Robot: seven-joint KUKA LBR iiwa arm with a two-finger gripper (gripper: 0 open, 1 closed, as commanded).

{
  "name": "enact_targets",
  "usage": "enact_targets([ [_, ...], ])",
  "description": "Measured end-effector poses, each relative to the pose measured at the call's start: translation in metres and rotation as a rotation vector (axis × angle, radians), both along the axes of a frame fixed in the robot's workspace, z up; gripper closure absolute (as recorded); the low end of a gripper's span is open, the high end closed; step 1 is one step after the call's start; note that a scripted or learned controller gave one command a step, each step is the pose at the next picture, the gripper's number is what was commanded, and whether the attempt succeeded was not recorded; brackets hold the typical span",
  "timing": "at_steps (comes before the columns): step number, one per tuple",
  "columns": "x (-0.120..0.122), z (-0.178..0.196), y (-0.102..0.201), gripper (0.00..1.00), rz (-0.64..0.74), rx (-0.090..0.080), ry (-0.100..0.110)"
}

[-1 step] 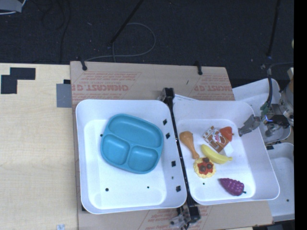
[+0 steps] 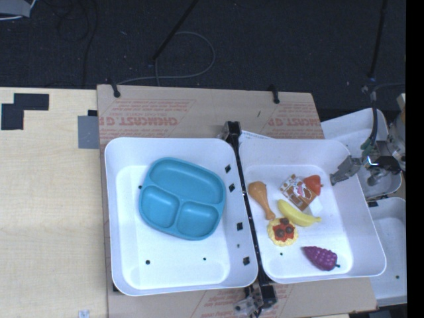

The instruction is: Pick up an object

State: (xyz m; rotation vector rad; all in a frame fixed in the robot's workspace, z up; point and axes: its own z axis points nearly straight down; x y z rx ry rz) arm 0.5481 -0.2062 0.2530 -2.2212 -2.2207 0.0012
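Banana (image 2: 298,214) touches cake slice (image 2: 297,191), tart (image 2: 283,232), drumstick (image 2: 261,199).

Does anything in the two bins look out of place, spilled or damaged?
Nothing stands out. The blue plate lies flat in the left bin. The toy foods lie loose in the right bin, none broken or outside it.

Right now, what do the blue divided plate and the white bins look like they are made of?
The blue divided plate looks like moulded plastic with a matte to satin finish: uniform colour, rounded compartment walls, soft highlights. The left bin and right bin look like thin formed white plastic, smooth and slightly glossy, with rounded rims; the exact material cannot be confirmed.
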Motion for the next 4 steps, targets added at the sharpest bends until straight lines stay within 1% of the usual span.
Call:
enact_targets([
  [1, 0.001, -0.044, -0.004, 0.00, 0.000, 0.002, 0.006],
  [2, -0.001, -0.088, -0.004, 0.00, 0.000, 0.003, 0.006],
  [3, 0.003, -0.147, -0.004, 0.00, 0.001, 0.006, 0.000],
  [4, 0.001, -0.137, -0.006, 1.00, -0.001, 0.002, 0.004],
])
